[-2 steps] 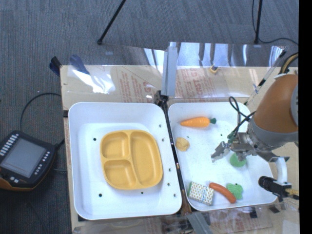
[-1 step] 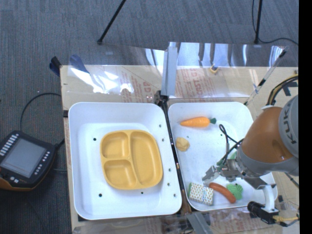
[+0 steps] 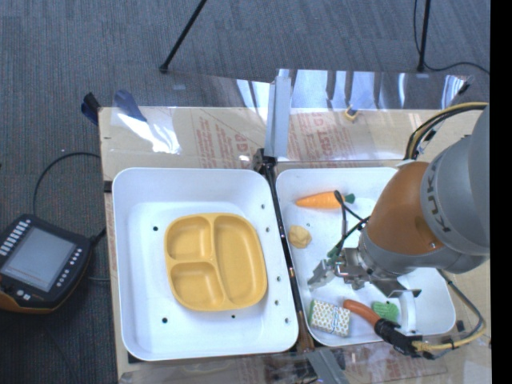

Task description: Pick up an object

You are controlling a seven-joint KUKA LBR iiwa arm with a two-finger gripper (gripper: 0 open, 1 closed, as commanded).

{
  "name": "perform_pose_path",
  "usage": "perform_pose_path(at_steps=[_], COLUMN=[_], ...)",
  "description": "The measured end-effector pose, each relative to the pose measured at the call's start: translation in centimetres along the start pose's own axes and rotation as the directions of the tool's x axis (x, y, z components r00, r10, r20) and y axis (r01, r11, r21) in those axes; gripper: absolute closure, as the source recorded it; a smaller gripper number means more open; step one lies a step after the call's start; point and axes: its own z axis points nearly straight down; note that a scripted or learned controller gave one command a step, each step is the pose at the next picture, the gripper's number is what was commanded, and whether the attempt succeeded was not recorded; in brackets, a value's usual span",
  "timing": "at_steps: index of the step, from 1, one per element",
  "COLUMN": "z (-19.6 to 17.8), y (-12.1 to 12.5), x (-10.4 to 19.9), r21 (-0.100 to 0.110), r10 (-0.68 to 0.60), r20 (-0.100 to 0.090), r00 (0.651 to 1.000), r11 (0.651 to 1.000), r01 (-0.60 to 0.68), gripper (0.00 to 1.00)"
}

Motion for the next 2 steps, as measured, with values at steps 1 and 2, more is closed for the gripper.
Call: perform_pose_path(at_steps=[1,2], z=[-3.8,0.0], y=[-2.1,-2.2], x=[-2.3,-1.4], r21=[-0.003,-0.001], r10=[0.009,-0.096], r20=[0.002,0.001], r00=[1.000,0.995], r11=[1.000,0.995], r01=[-0.009,0.096], gripper=[0.00,0.00])
